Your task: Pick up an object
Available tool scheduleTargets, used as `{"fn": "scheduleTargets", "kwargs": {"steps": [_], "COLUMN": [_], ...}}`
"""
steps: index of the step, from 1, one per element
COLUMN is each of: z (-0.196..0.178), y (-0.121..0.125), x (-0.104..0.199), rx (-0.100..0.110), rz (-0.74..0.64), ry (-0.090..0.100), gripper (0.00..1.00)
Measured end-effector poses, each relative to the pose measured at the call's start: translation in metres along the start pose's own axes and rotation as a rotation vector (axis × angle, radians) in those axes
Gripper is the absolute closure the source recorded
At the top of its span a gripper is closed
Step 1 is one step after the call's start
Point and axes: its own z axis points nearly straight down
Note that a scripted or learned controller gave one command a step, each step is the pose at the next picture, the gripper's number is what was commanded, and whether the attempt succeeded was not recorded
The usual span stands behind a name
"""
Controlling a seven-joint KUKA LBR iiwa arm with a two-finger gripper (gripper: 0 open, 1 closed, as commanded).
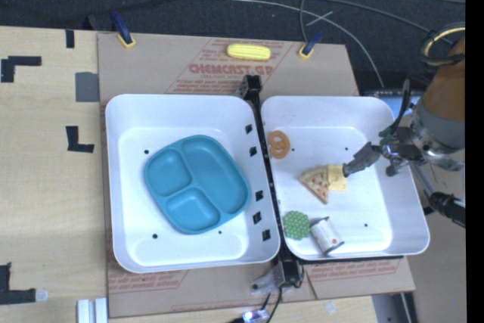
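The right bin [378,113] holds an orange ring-shaped toy [278,144], a pizza-slice toy [315,182] with a yellow block [337,178] against it, a green round toy [296,224] and a small silver can [327,234] lying on its side. My gripper [355,165] reaches in from the right and is low over the bin. Its dark tip is just right of the yellow block, touching it or nearly so. I see nothing held in it.
The left bin [121,117] holds a blue divided plate [195,183]. A yellow corn-like toy [248,52] lies on the cardboard behind the bins, between two blue clamps [123,32]. Cables run across the dark backdrop.
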Motion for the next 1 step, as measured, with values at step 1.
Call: {"fn": "scheduleTargets", "kwargs": {"steps": [1], "z": [-0.0061], "y": [0.0026], "x": [0.0003], "rx": [-0.012], "rz": [-0.004], "ry": [-0.003], "gripper": [0.00]}}
